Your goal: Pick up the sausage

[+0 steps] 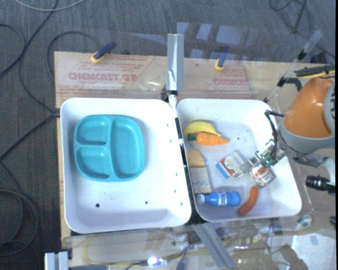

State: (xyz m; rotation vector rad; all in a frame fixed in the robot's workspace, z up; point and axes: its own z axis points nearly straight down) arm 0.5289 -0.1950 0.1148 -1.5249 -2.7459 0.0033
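The sausage (248, 201), a small orange-red curved piece, lies near the front edge of the right bin (281, 198), just right of a blue bottle (219, 198). My gripper (261, 163) hangs low over the right side of that bin, above and slightly right of the sausage and apart from it. It sits between a small white and red carton (231, 164) and a red-labelled can (263, 175). The orange band of the arm (307, 114) reaches in from the right.
A yellow banana (201, 128), an orange carrot (212, 140), a tan cracker (195, 158) and a grey mesh sponge (200, 179) lie along the right bin's left side. The left bin (124, 207) holds a turquoise divided plate (109, 147).
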